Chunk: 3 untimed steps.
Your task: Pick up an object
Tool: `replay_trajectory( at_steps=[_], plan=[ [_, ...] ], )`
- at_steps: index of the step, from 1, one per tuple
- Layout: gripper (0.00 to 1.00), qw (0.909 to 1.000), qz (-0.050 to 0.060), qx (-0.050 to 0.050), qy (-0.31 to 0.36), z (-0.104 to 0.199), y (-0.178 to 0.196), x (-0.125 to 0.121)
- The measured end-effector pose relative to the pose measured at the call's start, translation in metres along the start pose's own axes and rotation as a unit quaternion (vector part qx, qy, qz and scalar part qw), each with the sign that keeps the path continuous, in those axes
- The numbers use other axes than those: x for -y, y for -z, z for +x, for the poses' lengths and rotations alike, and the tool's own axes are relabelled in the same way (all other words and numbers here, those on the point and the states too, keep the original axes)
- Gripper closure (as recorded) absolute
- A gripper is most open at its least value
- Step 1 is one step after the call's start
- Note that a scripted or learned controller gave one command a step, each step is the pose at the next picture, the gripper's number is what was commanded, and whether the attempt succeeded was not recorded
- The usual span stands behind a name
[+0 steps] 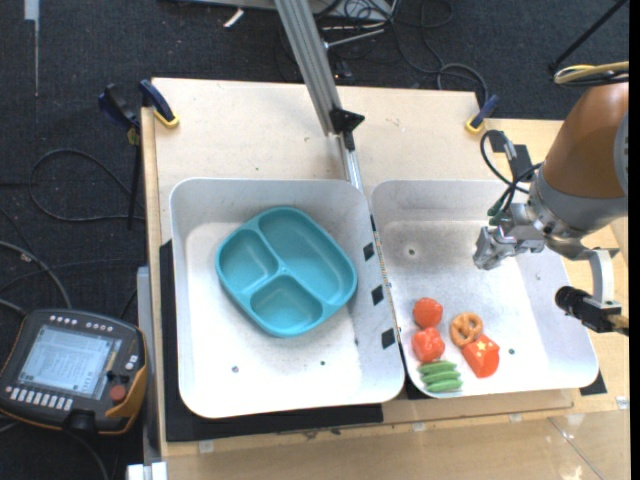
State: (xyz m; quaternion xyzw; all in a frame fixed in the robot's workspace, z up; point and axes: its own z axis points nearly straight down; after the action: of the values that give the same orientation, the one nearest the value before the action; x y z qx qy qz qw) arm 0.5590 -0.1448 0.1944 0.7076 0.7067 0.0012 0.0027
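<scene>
In the right bin (440, 228) a cluster of toy food lies near the front: a red tomato-like piece (427, 312), a second red piece (428, 345), a brown pretzel (465, 327), a red-orange pepper piece (482, 357) and a green pea pod (440, 375). My gripper (487, 250) hangs over the right bin's middle right, up and to the right of the food and apart from it. Nothing shows between its fingers.
A teal divided plate (287, 270) sits in the left bin (200, 368). A metal pole (310, 48) slants from the back down to the divider between the bins. A teach pendant (70, 368) lies on the floor at the front left. Clamps hold the bench's back corners.
</scene>
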Motion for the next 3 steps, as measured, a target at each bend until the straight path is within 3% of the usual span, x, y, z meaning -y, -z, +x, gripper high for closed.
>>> replay_trajectory(
  at_steps=[2, 3],
  plan=[
    [1.0, 1.0, 0.001, 0.0, 0.002, -0.002, 0.076, -0.012],
    [1.0, 1.0, 0.003, -0.002, 0.004, 0.047, 0.073, -0.01]
  ],
)
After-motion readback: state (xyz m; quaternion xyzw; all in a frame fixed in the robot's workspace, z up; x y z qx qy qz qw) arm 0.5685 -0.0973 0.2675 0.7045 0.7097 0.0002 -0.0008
